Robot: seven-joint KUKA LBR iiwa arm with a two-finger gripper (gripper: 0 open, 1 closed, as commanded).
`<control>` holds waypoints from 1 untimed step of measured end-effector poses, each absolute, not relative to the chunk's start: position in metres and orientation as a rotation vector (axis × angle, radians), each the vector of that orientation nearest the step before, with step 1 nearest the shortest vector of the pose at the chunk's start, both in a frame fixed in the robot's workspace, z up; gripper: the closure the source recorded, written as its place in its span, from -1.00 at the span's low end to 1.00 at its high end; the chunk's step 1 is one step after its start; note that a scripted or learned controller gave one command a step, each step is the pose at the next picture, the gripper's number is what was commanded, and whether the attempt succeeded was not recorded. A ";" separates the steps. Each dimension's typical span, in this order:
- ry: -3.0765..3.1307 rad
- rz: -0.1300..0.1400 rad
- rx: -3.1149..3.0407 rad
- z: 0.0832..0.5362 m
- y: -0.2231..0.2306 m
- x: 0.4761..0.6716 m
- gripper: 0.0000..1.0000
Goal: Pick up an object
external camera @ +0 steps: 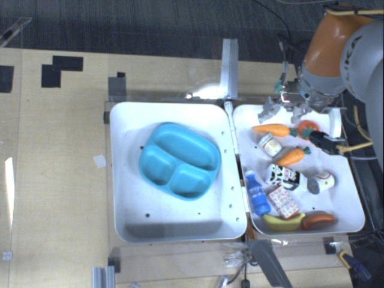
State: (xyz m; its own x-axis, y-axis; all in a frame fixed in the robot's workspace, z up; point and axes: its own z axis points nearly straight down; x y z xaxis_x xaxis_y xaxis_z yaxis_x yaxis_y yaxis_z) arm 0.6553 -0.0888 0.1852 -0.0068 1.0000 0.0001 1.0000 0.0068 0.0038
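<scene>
Bench (54, 179) of pale wood bears two white bins (123, 179); dark floor behind; gripper (287, 108) finger state unclear

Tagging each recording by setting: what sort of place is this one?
Most likely a robotics lab bench set up for picking trials: two white bins side by side on a taped tabletop, toy food such as a carrot and banana, and an industrial arm.

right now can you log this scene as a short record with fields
arm: reaches in from the right, gripper over the right bin's far edge
left bin: blue divided tray
right bin: two carrots, blue bottle, banana, small jar, other small items
held: nothing seen between the jaws
</scene>
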 end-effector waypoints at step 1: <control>2.205 0.027 2.202 0.111 -0.103 0.661 -1.00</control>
